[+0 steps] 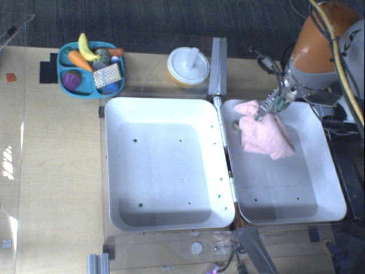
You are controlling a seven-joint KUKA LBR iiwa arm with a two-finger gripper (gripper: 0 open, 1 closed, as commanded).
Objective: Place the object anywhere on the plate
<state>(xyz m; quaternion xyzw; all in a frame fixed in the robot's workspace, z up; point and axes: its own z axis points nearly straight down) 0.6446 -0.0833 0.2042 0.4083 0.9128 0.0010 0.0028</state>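
— so where is the pink cloth (263,135) found relative to the pincer (268,108)?

— it is seen crumpled in the upper part of the right bin (285,210), and the pincer is set right at the cloth's upper edge, touching or just over it. most of the fabric is spread down and slightly to the right of the tips, toward the bin's middle.

— is the cloth gripped?

— that cannot be told; the tips are too small and blurred against the fabric for an open or closed state to be judged, so no hold can be claimed.

— and the long axis?

— the cloth is stretched diagonally, from upper left to lower right.

— where is a plate to be looked for?

— a white round dish (189,65) is seen on the counter (57,170) above the left bin (165,158), up and to the left of the cloth. whether it is the intended plate can only be guessed. if so, the cloth would have to be carried up-left, across the divider between the bins.
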